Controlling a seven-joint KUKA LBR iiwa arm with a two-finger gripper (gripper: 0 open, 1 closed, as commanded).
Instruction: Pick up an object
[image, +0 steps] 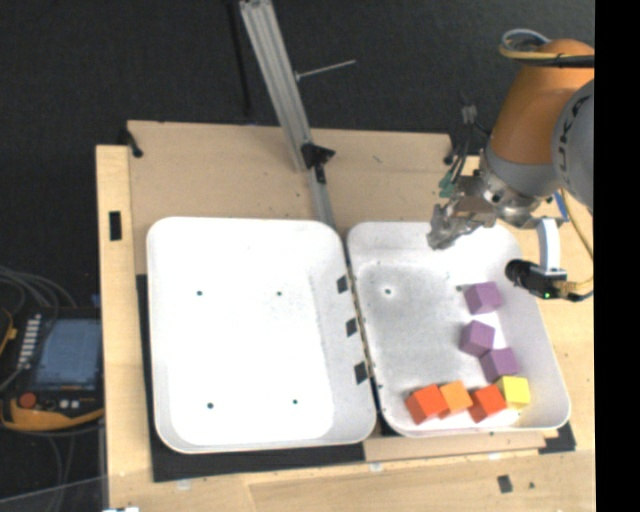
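Several small blocks lie in the right bin (400, 330). Three purple blocks run down its right side: one (484, 297), one (477, 337) and one (499, 362). Along the near edge sit an orange-red block (428, 402), an orange block (456, 396), a red block (488, 401) and a yellow block (515, 389). My gripper (443, 236) hangs over the far edge of the right bin, well above and left of the purple blocks. Nothing shows between its fingers.
The left bin (250, 330) stands beside the right one. A metal pole (285, 100) slants up from the bench behind the bins. A black cable fitting (535, 277) hangs at the arm's side over the right bin's far right corner.
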